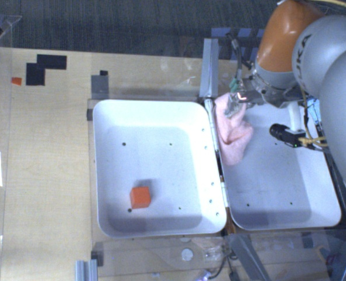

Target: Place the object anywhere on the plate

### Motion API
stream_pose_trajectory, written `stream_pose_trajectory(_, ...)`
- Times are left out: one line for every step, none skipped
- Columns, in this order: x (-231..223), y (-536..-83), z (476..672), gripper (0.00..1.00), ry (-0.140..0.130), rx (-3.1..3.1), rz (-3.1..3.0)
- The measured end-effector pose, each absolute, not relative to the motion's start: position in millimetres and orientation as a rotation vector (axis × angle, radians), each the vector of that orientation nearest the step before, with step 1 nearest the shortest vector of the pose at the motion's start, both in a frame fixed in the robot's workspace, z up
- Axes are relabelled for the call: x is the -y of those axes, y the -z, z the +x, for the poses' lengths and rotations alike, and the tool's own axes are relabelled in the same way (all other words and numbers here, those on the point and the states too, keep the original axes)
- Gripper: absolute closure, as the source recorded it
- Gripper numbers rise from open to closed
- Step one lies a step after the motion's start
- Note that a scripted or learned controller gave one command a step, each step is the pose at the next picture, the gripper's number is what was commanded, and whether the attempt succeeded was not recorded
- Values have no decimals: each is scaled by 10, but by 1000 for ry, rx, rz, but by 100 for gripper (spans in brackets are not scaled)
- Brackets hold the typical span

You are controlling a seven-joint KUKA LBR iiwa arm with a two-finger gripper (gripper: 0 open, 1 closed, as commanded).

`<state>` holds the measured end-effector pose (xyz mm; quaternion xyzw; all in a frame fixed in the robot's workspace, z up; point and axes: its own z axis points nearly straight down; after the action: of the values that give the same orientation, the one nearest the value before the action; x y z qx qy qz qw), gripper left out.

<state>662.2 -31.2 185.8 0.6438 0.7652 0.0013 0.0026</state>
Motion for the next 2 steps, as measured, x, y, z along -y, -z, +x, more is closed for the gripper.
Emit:
stream_pose_trajectory(296,-2263,6641,100,-7,-2409,2007)
stream_pose_trajectory(-197,-2207,6385,100,-6,-2765,1481)
